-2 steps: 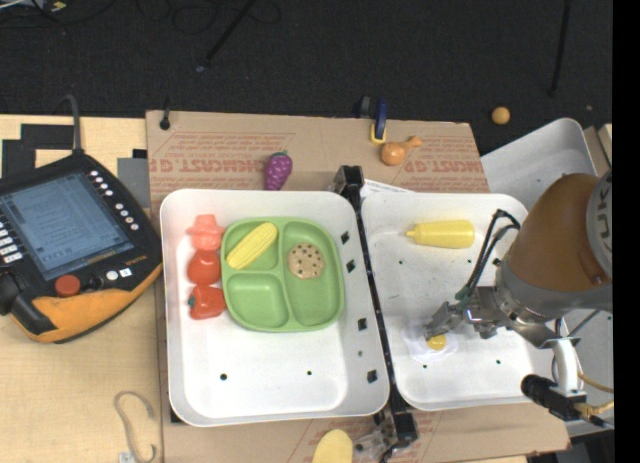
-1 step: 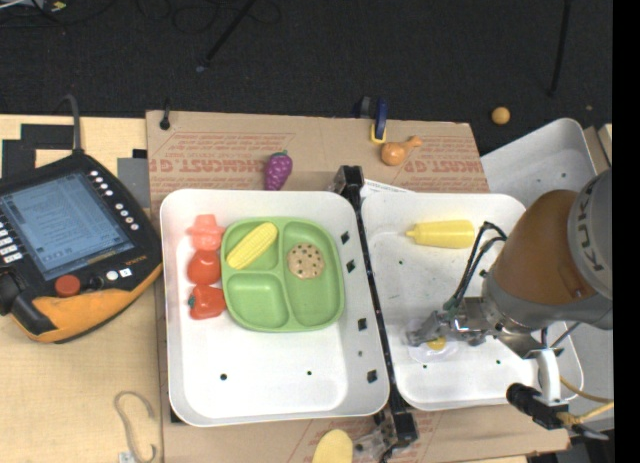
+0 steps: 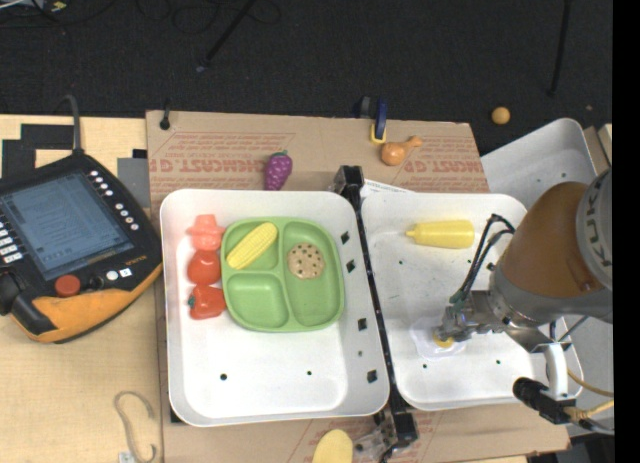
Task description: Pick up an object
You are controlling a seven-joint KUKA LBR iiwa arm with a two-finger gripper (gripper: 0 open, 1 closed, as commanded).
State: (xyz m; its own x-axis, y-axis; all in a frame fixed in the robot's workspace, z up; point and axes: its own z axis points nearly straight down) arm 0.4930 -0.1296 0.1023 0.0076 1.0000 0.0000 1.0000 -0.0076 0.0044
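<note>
My gripper (image 3: pixel 447 333) is down low in the right bin (image 3: pixel 420 381), near its middle front, with the arm's wrist coming in from the right. A small pale yellowish thing lies on the bin floor right under the gripper; what it is stays unclear. A yellow mustard bottle (image 3: pixel 441 234) lies on its side at the back of the same bin, well apart from the gripper. In the left bin (image 3: pixel 260 376) a green divided plate (image 3: pixel 262 303) holds a corn cob (image 3: pixel 250 244) and a cookie (image 3: pixel 305 261). Red toy foods (image 3: pixel 204 269) lie left of the plate.
A teach pendant (image 3: pixel 65 241) rests on the bench to the left. Behind the bins on the cardboard lie purple grapes (image 3: pixel 278 168) and an orange pear-shaped toy (image 3: pixel 397 150). A yellow lemon-like object (image 3: pixel 333 446) sits in front of the bins. A clamp divider (image 3: pixel 362 291) separates the bins.
</note>
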